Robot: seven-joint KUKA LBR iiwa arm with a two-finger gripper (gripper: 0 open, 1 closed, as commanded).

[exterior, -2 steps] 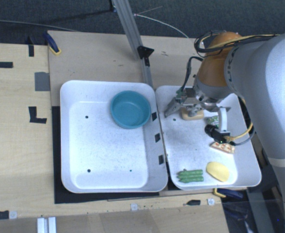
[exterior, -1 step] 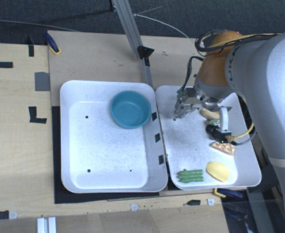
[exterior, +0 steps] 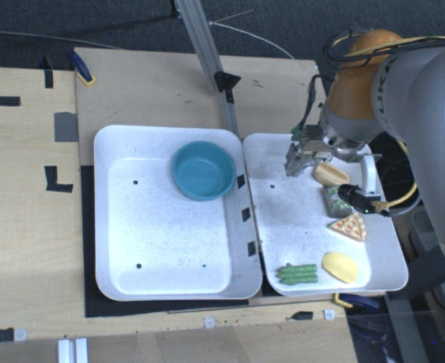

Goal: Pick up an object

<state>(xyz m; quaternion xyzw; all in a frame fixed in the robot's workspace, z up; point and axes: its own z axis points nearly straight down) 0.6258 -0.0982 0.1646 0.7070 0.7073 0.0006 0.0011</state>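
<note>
Yellow lemon-like piece (exterior: 340, 267) and green beans (exterior: 297, 274) sit nearest in the right bin (exterior: 283, 210), just below the pizza slice (exterior: 350, 228); beyond it lies a tan roll (exterior: 331, 175), pickable. The pincer (exterior: 297, 161) hangs beside that roll; its state I cannot tell.

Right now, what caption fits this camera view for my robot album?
Robot arm's pincer hovers in the right bin near toy foods; a blue bowl sits in the left bin.
</note>
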